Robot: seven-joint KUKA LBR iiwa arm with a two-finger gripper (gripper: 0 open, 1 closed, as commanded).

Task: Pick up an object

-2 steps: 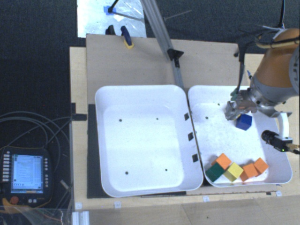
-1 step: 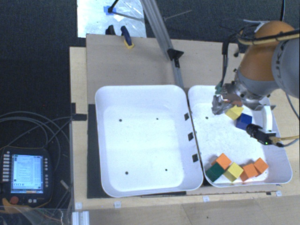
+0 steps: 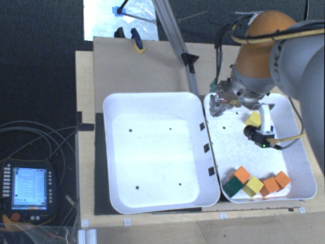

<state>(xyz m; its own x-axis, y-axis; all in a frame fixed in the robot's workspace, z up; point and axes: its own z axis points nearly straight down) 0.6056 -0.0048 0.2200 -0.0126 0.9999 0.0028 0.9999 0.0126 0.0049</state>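
My gripper [image 3: 217, 104] hangs over the far left corner of the right bin [image 3: 297, 154], close to the wall shared with the left bin [image 3: 152, 151]. A yellow block [image 3: 252, 119] lies just to its right, partly under the wrist. At the near end of the right bin sits a cluster of blocks: an orange one [image 3: 242, 174], a green one [image 3: 232, 187], a yellow one [image 3: 252, 186] and two more orange ones [image 3: 270, 185] [image 3: 282, 179]. Nothing shows in the gripper.
A slanted metal pole [image 3: 172, 29] crosses the back of the bench toward the bins. Small clamps [image 3: 136, 38] lie at the bench's far edge. A teach pendant [image 3: 25, 189] with cables sits on the floor at lower left.
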